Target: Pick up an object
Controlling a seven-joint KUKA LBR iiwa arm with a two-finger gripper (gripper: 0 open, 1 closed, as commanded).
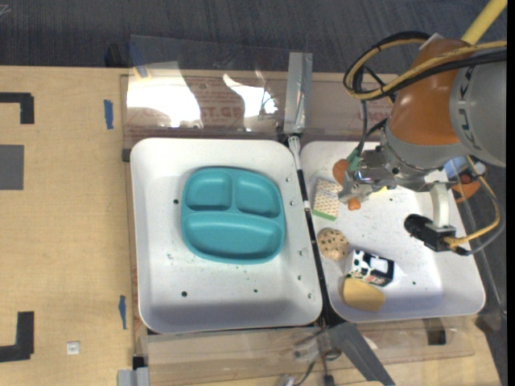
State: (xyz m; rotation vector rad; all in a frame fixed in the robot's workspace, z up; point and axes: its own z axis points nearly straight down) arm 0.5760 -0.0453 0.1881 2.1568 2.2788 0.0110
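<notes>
My gripper (356, 185) hangs low over the back left part of the right bin (459, 292), under the orange band of the arm. Just below it lies a small orange piece (354, 204), and an orange round thing (341, 170) sits right behind it. A green and white patterned packet (325, 199) lies to the gripper's left by the bin wall. Nearer the front are a speckled cookie (331, 242), a black and white item (372, 268) and a tan bread-like lump (364, 295). I cannot see whether anything is held.
The left bin (153, 280) holds a teal divided plate (233, 214). A metal divider (296, 103) stands behind the seam between the bins. Cables and a black fitting (424, 228) hang from the arm over the right bin's middle.
</notes>
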